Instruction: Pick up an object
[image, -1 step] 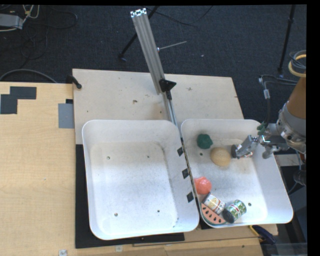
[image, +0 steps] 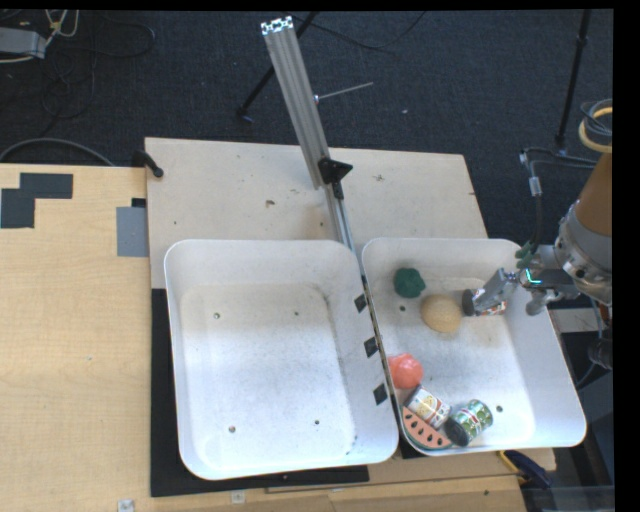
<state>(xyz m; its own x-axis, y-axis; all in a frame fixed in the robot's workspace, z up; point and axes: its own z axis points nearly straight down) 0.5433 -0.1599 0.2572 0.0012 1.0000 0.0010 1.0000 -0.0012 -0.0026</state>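
Tool (image: 478, 302) beside tan ball (image: 441, 314); its fingers too blurred to judge.

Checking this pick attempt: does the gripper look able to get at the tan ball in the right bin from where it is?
Probably yes. The gripper sits just right of the tan ball, with bare bin floor between them.

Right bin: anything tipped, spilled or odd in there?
Nothing spilled. The small cans lie on their sides, piled with a watermelon slice in the right bin's near corner. The green ball and tan ball sit apart.
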